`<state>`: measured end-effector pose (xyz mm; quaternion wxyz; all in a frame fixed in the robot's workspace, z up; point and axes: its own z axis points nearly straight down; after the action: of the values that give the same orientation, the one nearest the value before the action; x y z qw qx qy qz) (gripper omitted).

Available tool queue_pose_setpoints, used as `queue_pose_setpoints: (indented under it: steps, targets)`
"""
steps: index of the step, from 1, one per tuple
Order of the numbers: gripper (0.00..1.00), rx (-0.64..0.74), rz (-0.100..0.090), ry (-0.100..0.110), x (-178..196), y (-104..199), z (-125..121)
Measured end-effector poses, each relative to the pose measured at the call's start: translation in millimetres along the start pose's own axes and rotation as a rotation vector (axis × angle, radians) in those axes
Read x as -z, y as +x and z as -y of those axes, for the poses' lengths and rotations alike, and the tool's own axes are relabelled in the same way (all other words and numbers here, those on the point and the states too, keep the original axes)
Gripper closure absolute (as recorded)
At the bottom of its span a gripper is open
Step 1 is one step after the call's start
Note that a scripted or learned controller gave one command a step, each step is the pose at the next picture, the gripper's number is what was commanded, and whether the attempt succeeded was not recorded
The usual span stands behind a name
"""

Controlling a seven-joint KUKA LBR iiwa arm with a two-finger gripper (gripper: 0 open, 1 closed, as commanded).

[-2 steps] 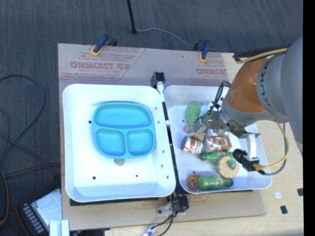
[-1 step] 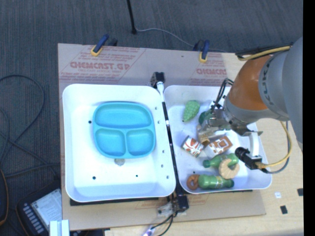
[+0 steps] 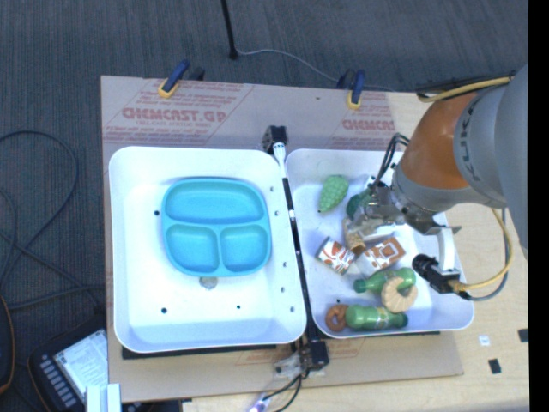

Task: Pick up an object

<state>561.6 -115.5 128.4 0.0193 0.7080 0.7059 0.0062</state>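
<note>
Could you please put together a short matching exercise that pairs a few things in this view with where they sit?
Things:
1. blue divided plate
2. green bottle
3. gripper
4. yellow-tipped clamp

Places:
A. front of the right bin
B. board's back edge, left
C. inside the left bin
D. low over the right bin's clutter

Pairs: 1-C, 2-A, 3-D, 4-B

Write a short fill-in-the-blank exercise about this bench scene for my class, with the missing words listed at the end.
1. The blue divided plate lies in the ____ bin as the camera sees it.
2. The blue plate has ____ compartments.
3. The gripper is over the ____ bin, which holds the small objects.
4. The band on the arm above the wrist is ____.

Missing words: left; three; right; orange
</note>
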Motion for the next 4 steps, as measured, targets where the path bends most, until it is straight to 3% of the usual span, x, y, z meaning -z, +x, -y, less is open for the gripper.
queue_pose_setpoints:
  steps: [1, 2, 3, 4]
  targets:
    - [0.0, 0.001, 0.0, 0.0, 0, 0, 0]
    - [0.0, 0.002, -0.016, 0.029, -39, 20, 40]
    - [1.0, 0.002, -0.016, 0.027, -29, 19, 39]
    - [0.0, 0.002, -0.016, 0.028, -29, 19, 39]
